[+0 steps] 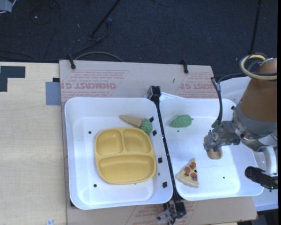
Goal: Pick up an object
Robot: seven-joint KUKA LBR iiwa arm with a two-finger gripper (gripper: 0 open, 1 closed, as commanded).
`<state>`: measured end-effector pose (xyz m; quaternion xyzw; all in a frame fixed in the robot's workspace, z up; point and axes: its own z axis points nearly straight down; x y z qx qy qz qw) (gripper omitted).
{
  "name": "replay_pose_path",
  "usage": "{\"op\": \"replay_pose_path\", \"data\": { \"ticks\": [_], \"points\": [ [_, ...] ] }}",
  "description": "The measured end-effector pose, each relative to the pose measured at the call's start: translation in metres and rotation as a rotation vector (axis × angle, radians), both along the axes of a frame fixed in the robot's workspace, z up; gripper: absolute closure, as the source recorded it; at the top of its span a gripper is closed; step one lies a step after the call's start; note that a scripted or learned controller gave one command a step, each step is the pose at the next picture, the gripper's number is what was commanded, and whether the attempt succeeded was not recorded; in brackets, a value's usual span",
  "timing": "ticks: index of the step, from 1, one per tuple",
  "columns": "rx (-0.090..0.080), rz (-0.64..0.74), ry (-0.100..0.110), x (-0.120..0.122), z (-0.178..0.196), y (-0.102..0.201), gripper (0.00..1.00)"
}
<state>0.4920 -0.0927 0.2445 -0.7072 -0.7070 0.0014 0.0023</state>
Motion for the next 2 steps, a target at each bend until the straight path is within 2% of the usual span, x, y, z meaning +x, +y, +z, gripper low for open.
{"op": "replay_pose_path", "data": {
  "ticks": [1,2],
  "points": [
    [0.001,0.0,0.004,0.007,-0.058,-0.003,0.0],
    [0.002,0.0,0.006,0.004,-0.122,0.001,0.0]
  ]
}}
